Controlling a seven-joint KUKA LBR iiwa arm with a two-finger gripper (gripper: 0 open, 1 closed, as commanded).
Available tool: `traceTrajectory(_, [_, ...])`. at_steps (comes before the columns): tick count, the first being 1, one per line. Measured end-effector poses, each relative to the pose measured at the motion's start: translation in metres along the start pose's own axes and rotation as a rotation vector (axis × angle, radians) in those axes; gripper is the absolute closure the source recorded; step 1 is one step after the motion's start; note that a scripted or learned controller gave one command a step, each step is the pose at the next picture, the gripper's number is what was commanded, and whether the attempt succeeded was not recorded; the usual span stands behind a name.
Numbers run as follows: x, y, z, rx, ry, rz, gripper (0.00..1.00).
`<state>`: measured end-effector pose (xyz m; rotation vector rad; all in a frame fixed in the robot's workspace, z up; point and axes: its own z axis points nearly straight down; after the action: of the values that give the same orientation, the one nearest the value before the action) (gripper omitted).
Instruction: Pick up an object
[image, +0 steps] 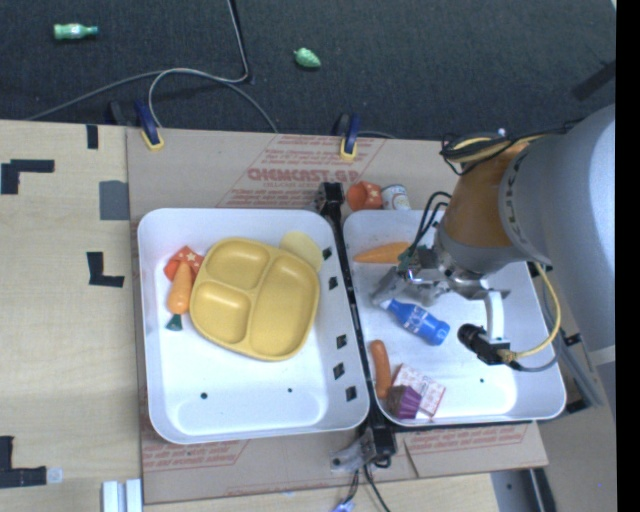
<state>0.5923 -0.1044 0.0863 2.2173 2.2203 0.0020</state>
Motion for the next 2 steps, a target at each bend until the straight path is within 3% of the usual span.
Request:
traceTrajectory(1, [0.001, -0.042, 0.0, -0.002, 0.0, 0.0, 0.0])
traceTrajectory(2, [-0.006, -0.068, -0.001, -0.004, 0.0, 0.0, 0.0])
